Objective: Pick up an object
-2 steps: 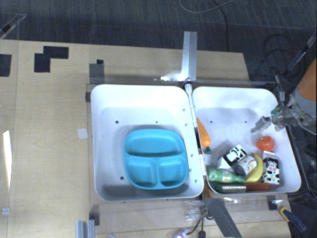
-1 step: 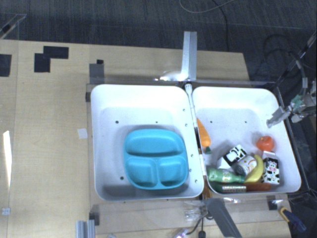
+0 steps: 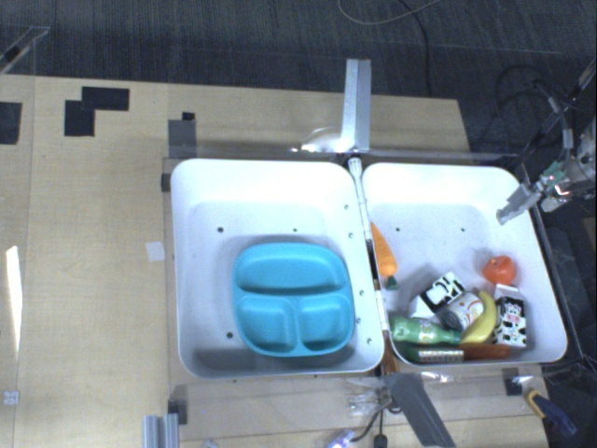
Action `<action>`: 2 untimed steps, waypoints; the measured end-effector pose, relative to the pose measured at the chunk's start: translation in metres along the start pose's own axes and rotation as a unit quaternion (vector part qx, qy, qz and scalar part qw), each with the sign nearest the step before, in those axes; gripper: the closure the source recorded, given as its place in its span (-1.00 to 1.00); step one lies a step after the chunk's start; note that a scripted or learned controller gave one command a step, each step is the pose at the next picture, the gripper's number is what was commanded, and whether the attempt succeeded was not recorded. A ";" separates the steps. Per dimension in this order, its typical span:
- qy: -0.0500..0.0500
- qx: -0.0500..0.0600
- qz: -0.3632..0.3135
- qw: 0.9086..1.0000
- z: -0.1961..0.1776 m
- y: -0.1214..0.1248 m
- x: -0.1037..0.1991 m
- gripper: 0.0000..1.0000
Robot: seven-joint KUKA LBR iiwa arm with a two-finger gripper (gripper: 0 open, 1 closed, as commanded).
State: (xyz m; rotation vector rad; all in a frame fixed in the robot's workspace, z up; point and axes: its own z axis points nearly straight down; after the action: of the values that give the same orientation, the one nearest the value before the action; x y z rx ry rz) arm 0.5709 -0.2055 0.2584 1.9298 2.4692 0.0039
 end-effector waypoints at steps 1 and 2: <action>0.001 0.001 -0.037 0.999 0.130 -0.001 0.001 -1.00; 0.000 -0.003 0.079 0.997 0.168 -0.027 0.007 -1.00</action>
State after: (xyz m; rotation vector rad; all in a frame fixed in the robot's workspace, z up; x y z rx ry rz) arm 0.5440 -0.2057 0.0898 2.1164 2.3071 0.0109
